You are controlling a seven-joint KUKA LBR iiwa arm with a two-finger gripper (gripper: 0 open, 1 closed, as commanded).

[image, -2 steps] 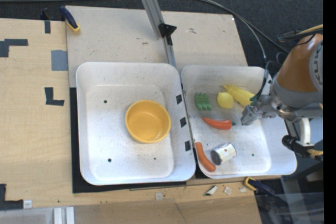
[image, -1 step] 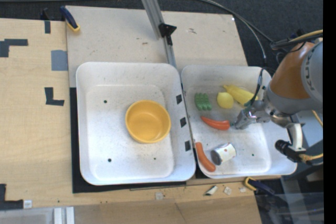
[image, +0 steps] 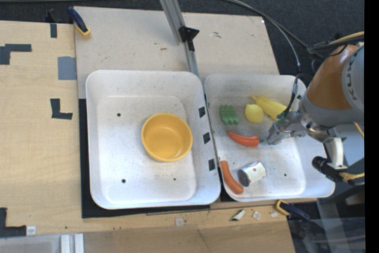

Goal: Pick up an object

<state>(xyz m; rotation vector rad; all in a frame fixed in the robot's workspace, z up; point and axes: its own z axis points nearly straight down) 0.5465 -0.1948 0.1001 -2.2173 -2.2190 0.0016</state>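
A single fixed camera looked down at a slant on the bench (image: pixel 35 127). It took in both white bins (image: pixel 100 127) whole, left and right, from moderately far.

Bright, even overhead light; soft shadows, slightly grainy focus.

I can't read a single word, number or brand anywhere from my seat. The small white can (image: pixel 253 172) lying in the right bin (image: pixel 290 186) carries a reddish patch that may be a label, but it is too small and blurred for me to make out. The dark tape pieces (image: pixel 58 108) on the bench are blank shapes, not letters.
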